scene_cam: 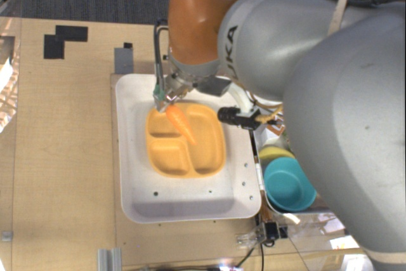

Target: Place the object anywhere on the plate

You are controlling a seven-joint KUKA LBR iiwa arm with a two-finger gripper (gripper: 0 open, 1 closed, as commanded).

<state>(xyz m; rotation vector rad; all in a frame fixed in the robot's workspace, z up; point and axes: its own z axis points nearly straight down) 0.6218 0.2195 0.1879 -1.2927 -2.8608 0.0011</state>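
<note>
An orange carrot (181, 122) lies slantwise on the yellow divided plate (209, 152), across the ridge between its upper compartments. The plate rests in the left white bin (136, 200). My gripper (162, 101) hangs at the carrot's upper left end, over the plate's top left corner. Its fingertips sit right at the carrot's tip, and I cannot make out whether they touch it.
A teal bowl (288, 184) and a yellow-green object (274, 153) lie in the right bin, mostly under the arm. A black cylindrical part (238, 116) juts out over the plate's right rim. The arm's large grey body covers the right half of the view.
</note>
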